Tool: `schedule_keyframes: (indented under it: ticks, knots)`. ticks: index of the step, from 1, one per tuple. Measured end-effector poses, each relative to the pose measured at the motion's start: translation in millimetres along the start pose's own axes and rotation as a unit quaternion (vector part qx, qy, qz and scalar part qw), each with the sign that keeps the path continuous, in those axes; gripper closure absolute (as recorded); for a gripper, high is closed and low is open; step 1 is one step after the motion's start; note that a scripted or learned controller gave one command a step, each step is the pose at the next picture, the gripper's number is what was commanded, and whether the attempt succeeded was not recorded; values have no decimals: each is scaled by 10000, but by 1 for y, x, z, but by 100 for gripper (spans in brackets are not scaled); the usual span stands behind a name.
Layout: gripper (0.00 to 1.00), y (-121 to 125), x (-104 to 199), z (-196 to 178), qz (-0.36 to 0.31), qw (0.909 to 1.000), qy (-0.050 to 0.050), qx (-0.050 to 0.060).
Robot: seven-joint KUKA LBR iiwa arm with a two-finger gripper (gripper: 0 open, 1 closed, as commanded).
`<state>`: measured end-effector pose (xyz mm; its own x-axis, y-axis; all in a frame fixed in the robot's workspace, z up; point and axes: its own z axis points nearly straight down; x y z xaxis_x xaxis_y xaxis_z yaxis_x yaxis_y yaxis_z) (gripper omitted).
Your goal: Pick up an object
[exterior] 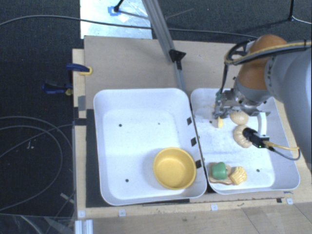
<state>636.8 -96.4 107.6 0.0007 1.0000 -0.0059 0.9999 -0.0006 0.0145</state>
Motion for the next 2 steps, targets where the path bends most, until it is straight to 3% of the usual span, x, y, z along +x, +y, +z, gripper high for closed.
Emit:
schedule_keyframes:
  ticks: [2]
  knots:
    - [100,19,-9,-105,-29,10000,24,38]
